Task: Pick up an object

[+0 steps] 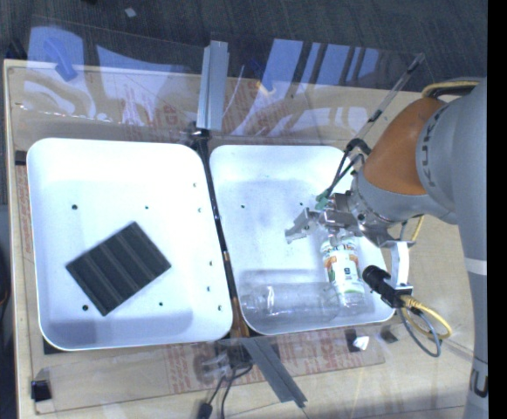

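Camera view: arm enters from right, gripper (310,225) low over the right bin (262,182), mid-bin toward its right side. Whether anything is clamped cannot be told. Small labelled bottle (344,269) lies just below the gripper, near the right wall. Clear plastic bottle (292,299) lies along the near rim. Upper-left floor of this bin is open. Left bin (113,173): dark ribbed rectangular pad (118,267), tilted, near the front-left, open floor around it.

Two white bins (52,160) side by side
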Tool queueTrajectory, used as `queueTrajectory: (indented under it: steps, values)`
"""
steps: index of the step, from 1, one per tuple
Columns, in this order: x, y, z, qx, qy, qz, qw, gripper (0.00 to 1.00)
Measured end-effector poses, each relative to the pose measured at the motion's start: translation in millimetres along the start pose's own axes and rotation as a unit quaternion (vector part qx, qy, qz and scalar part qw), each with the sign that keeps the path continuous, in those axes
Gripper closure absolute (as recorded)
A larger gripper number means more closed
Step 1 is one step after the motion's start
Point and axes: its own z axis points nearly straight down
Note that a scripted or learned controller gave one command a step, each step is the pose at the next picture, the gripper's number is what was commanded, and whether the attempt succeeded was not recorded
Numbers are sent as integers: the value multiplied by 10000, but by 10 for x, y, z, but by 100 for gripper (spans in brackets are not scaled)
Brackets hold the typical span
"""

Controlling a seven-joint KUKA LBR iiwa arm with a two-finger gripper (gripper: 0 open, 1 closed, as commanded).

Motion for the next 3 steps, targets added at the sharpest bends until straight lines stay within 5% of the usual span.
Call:
queueTrajectory:
  steps: [1, 2, 3]
  values:
    - [35, -146, 266, -18, -5, -220, 9998, 0]
    - [20, -142, -150, -40, -18, -1231, 9924, 0]
    - [18, -131, -251, -47, -22, -1244, 9922, 100]
